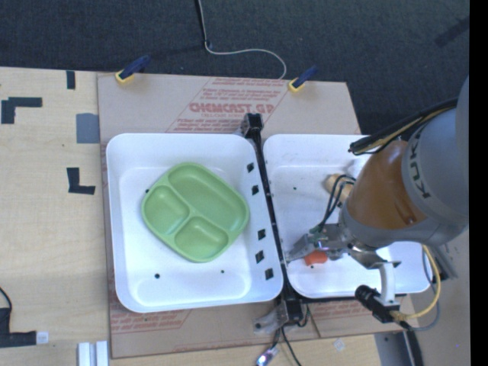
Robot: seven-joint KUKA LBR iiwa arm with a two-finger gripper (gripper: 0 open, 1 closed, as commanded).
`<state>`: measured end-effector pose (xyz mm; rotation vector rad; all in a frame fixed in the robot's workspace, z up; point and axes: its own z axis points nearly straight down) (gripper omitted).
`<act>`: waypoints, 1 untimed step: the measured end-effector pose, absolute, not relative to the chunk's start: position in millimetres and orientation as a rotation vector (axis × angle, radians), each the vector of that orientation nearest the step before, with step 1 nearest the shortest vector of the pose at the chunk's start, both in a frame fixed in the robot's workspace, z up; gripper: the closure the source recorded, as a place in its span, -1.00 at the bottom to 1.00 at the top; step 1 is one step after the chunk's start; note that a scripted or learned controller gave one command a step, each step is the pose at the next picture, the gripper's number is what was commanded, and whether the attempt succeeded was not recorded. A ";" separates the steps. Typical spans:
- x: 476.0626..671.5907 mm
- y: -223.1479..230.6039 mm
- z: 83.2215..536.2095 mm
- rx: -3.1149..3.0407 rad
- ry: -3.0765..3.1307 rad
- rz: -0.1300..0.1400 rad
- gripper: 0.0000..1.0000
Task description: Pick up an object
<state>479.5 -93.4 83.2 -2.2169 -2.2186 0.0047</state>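
Observation:
A green divided plate (196, 212) lies in the left bin (122, 227), turned at an angle. In the right bin (297, 166), a small orange-red object (316, 258) rests on the floor near the front left corner. My gripper (309, 246) is low over that corner, directly above and touching or nearly touching the orange-red object. The arm's grey and orange wrist (381, 197) covers most of the right bin. A small tan thing (333, 182) peeks out beside the wrist; what it is I cannot make out.
The two bins meet at a black-clipped wall (261, 197) just left of the gripper. Cardboard (229, 109) lies under the bins, held by two clamps (133, 67) (303, 75). A thin cable (229, 49) runs along the back.

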 end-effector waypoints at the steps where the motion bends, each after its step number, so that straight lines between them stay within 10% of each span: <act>1: 482.9 -95.6 94.3 -2.221 -2.220 0.004 1.00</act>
